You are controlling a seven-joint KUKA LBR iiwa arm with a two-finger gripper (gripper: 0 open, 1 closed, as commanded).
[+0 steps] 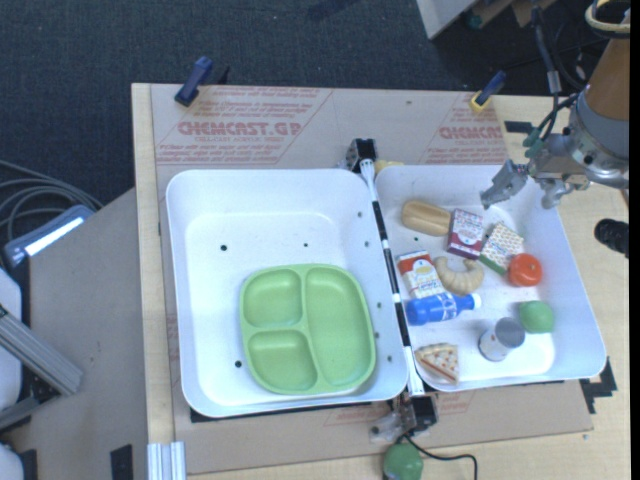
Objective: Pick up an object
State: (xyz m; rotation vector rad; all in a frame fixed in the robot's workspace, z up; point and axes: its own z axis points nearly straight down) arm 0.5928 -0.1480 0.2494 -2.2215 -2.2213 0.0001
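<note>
From my remote station: left bin (200, 208) holds a green divided plate (305, 328); right bin (575, 268) holds the small items. The gripper (527, 183) hangs over that bin's far edge, fingers spread, nothing btwn them. I'd drop straight onto the bread roll (427, 217), the nearest pick, just below-left of the gripper, approx. centred before closing.

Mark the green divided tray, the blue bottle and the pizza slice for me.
green divided tray (306, 326): camera view, on the ridge between its compartments.
blue bottle (437, 310): camera view, on the middle of its blue body.
pizza slice (439, 360): camera view, on its topped face.
</note>
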